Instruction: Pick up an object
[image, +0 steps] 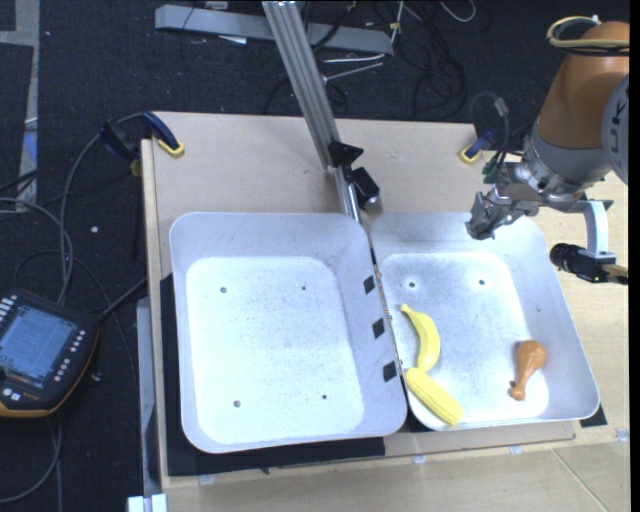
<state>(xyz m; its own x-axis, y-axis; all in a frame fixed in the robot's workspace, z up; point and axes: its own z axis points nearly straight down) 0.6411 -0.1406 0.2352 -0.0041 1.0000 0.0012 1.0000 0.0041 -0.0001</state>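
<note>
- Dark carpet strewn with cables around a pale wooden bench (260, 160); two shallow white bins side by side on it, a slanted metal rail (310, 90) crossing above the seam between them.
- Left bin (200, 240): speckled matte white floor with rounded corners.
- Right bin (545, 290): same speckled plastic, with three objects toward its near edge.
- Banana (425, 338): smooth yellow, gently curved, long axis running from near the bin's left wall toward the near edge, just inside that wall.
- Second yellow piece (433, 396): blunter, paler, lying at the near left corner, touching or nearly touching the banana's lower end; exact nature unclear.
- Drumstick-shaped toy (526, 366): orange-brown, glossy, bulbous at the top and narrow at the bottom, close to the near right corner, well apart from the yellow pair.
- Gripper (484, 224): dark metal, hanging over the far edge of the right bin, near its far right corner, pointed down and slightly left; finger spread impossible to judge at this angle, nothing visibly between them.
- Key relation: all three candidates lie toward the near edge from the gripper, across the bin's open floor; banana down and left, drumstick down and slightly right, about equally far.
- Likely need: travel toward the near edge, then closing across the chosen object's short axis; banana's curve and the drumstick's taper both prone to slipping.
</note>
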